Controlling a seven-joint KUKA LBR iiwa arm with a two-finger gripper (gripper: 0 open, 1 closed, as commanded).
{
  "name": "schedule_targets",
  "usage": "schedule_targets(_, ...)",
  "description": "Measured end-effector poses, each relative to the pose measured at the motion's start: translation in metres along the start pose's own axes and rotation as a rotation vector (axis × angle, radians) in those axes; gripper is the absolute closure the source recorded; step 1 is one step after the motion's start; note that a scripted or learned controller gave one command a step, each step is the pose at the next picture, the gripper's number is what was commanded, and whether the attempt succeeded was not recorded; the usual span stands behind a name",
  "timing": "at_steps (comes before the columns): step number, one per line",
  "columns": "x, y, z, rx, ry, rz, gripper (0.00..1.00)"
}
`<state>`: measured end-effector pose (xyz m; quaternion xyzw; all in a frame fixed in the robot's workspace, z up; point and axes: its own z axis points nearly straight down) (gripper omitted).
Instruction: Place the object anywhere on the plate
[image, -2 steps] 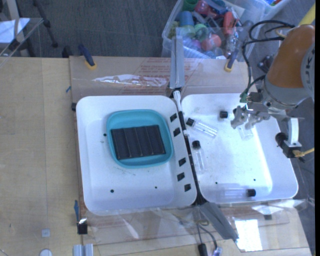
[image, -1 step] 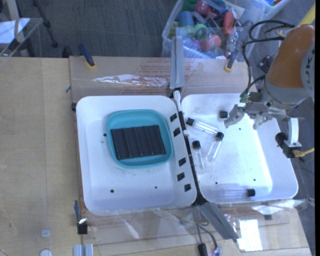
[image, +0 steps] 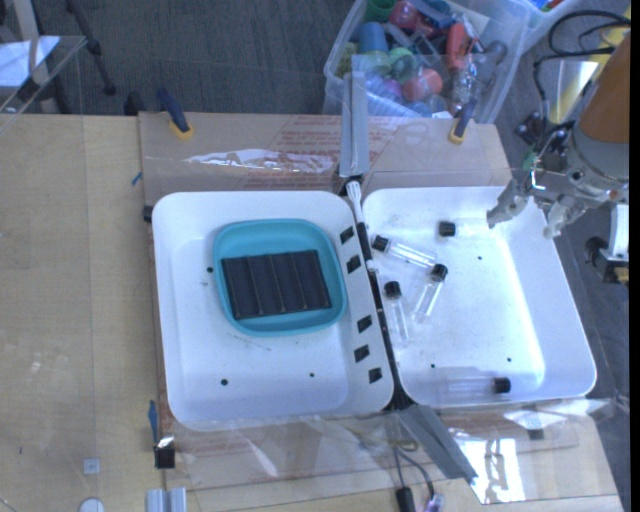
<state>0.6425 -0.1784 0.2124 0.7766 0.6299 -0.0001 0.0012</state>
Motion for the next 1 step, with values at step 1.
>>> schedule_targets(1, -0.0315, 0.0319, -0.0139, 0.000, 0.000, 0.047, 0.00)
